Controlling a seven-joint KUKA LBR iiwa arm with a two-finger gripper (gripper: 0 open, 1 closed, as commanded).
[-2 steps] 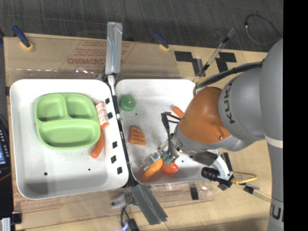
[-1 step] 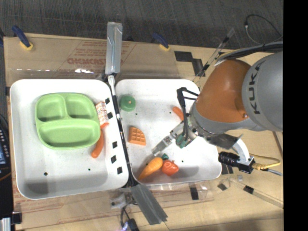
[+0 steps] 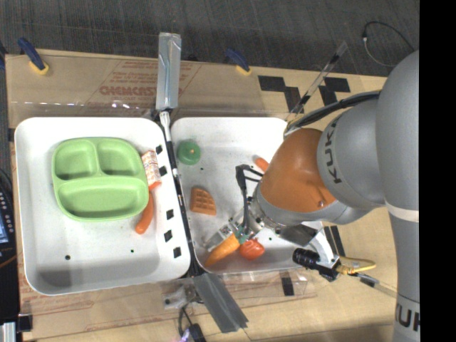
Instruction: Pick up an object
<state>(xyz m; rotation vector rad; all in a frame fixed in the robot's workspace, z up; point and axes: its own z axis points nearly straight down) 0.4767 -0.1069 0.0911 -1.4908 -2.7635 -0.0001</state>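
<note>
At the near edge of the right bin [image 3: 214,130], the gripper [image 3: 242,232] is down among a small cluster of toy food: an orange carrot-like piece [image 3: 223,249] lying with its long axis slanting from the near left up toward the far right, and a red tomato-like piece [image 3: 251,248] touching it on the right. The gripper sits just above where these two meet, but the wrist hides so much that I cannot tell whether it is spread or pinching anything. A little farther in lies a brown waffle-like wedge [image 3: 203,201], its narrower end pointing away from the near wall, and beyond it, near the far left corner, a green round piece [image 3: 189,152]. A small orange-red piece [image 3: 261,164] peeks out beside the arm's orange band [image 3: 296,173], which covers much of the bin's right half. In the left bin [image 3: 32,191], a green divided tray [image 3: 100,178] holds nothing visible in its compartments; a striped packet [image 3: 150,168] rests against its right rim, and an orange sausage-like piece [image 3: 145,216] lies just beside its near right corner, long axis running roughly near to far.
</note>
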